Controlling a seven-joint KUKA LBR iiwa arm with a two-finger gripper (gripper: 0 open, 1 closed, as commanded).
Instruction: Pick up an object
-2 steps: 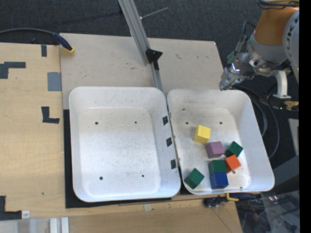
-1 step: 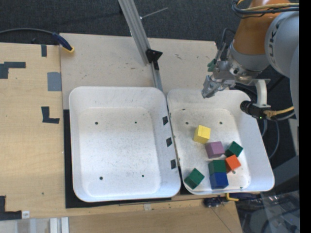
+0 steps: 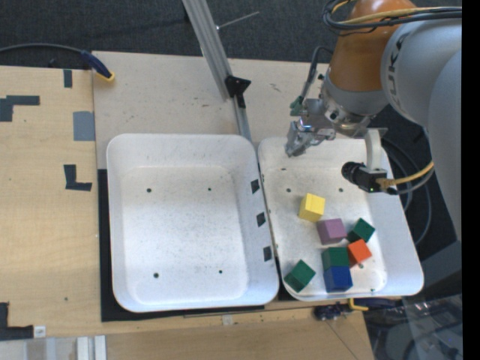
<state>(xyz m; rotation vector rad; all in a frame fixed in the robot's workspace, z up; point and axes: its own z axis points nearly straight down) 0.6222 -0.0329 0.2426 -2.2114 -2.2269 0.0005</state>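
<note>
Hand (image 3: 298,142) hovers above right bin's (image 3: 397,223) blocks (image 3: 334,246).

Blocks (image 3: 334,250) lie in the right bin (image 3: 397,276), beside the left bin (image 3: 127,291).

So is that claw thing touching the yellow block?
Apart. The camera view shows bare white bin floor between the gripper and the yellow block.

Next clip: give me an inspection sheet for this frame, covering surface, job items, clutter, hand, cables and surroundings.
Surface: wooden bench bearing left bin and right bin.
Job's things: in the right bin, yellow cube, purple cube, orange cube, blue cube, three green cubes.
Clutter: grey tape patches on the bench.
Grippers: hand above the right bin's far edge, nothing between its fingers.
Cables: black cable at far left; cables on arm.
Surroundings: slanted metal bar.
</note>
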